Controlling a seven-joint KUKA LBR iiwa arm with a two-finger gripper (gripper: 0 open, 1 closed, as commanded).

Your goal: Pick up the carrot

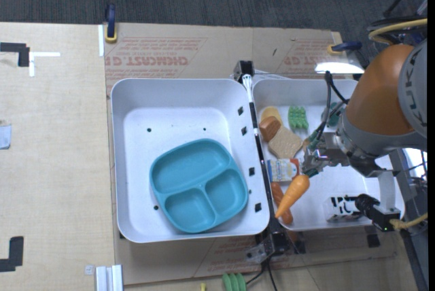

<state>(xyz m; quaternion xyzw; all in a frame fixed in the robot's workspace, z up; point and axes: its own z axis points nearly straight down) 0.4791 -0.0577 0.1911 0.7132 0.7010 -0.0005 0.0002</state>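
1. Carrot (293, 191) sits in the right bin (380, 211), at its left wall, just beside the divider between the two bins. Thick end up-right, tip down-left toward the near-left corner.
2. Gripper (314, 162) is right at the carrot's thick end; carrot runs away from it down and to the left, so long axis is a diagonal, approx. in line w/ the arm's reach from the right.
3. Fingers: can't tell if spread or pinched. Tips are dark and merge w/ wrist hardware and the carrot top. Contact looks likely but I can't confirm carrot is betw. them.
4. Whether carrot is lifted or lying on the clutter: not readable from this slant.
5. Neighbours, tight: a reddish sausage-like item (282, 207) under/beside the tip, a small carton (281, 169) just left of the thick end, bread slice (285, 143) above, green piece (297, 117) further back.
6. Hidden: arm's orange band (384, 96) and grey wrist cover the bin's right-middle.
7. Left bin (129, 147) holds a blue divided tray (198, 185), well apart from the action.
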